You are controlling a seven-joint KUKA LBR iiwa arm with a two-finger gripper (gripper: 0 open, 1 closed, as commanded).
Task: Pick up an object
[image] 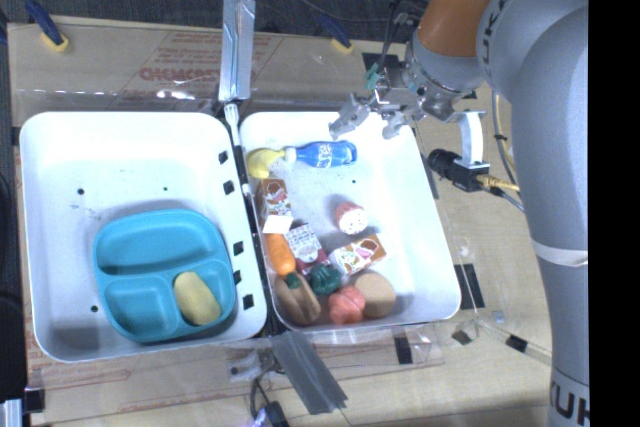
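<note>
Camera view, looking down at a slant, takes in one worktop (500, 315) carrying two white bins side by side. Nearest the lower edge, the left bin (60, 165) holds one blue divided tray (150, 255) with a single yellow potato-shaped piece (197, 298) lying in its right-hand compartment.

The right bin (420, 245) holds a crowd of small toy foods, about ten in all, packed along its left wall and near corner. At the near end lie a brown bread-like piece (297, 300), a pinkish-red fruit (346, 306) and a tan rounded piece (376, 291), touching one another, with a dark green piece (325, 278) just behind them. Next come an orange carrot (281, 253), one small white packet (303, 241) and a brown-and-white boxed item (357, 255). Farther on, a red-and-white round piece (349, 215) lies apart from the rest, and a small brown carton (274, 195) leans by the divider. At the far end, a yellow piece (262, 161) touches a blue bottle (325, 154) lying on its side.

Above the far rim, just beyond the bottle, the claw (378, 111) hangs with its two fingers spread wide and nothing between them. Behind it rise the grey arm (540, 95) and its orange band (465, 0). A silver bar (237, 45) stands behind the divider.
</note>
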